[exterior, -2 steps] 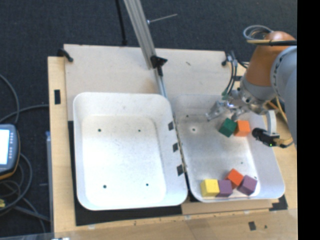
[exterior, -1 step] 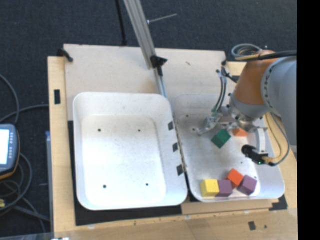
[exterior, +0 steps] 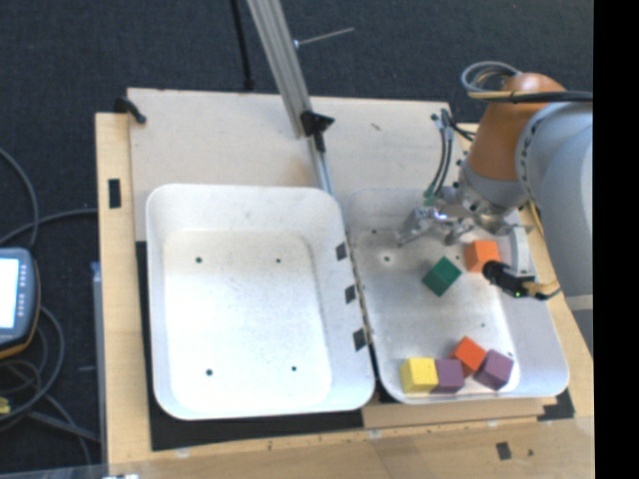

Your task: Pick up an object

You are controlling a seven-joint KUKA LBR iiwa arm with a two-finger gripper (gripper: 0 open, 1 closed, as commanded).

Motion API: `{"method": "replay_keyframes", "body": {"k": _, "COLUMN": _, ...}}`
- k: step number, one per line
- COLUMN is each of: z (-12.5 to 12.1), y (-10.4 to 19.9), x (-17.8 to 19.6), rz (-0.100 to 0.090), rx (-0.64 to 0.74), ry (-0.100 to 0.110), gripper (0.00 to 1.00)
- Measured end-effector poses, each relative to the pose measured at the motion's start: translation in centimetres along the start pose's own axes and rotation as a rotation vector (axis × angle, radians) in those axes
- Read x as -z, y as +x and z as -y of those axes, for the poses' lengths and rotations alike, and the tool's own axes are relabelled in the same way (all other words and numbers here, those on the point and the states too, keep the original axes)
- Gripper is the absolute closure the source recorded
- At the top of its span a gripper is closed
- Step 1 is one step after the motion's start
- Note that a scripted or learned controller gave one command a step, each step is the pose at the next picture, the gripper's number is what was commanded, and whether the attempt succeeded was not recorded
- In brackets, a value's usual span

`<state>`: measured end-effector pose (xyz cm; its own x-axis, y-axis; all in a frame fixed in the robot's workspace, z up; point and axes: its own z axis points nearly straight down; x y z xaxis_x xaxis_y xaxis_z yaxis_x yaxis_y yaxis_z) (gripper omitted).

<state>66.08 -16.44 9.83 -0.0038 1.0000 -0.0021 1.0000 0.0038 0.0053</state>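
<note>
Several small blocks lie in the right bin (exterior: pixel 384 297). A green block (exterior: pixel 440 275) sits near the middle, and an orange block (exterior: pixel 482 252) lies by the right wall. Along the front edge are a yellow block (exterior: pixel 420 372), a purple block (exterior: pixel 449 375), a second orange block (exterior: pixel 469 351) and another purple block (exterior: pixel 495 368). My gripper (exterior: pixel 435 230) hangs over the far part of this bin, just behind the green block and left of the orange one. It is open, with nothing between its fingers.
The left bin (exterior: pixel 250 297) stands beside the right one, their walls meeting in the middle. A slanted metal pole (exterior: pixel 285 63) rises behind the bins. The grey arm (exterior: pixel 549 188) covers the right bin's far right corner.
</note>
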Motion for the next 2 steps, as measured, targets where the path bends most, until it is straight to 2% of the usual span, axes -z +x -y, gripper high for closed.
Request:
{"method": "replay_keyframes", "body": {"k": 1, "z": 6.5, "y": 3.5, "x": -0.1, "rz": -0.002, "rx": -0.004, "ry": 0.008, "gripper": 0.00}}
{"method": "replay_keyframes", "body": {"k": 2, "z": 12.0, "y": 4.3, "x": 0.0, "rz": 0.000, "rx": -0.005, "ry": 0.004, "gripper": 0.00}}
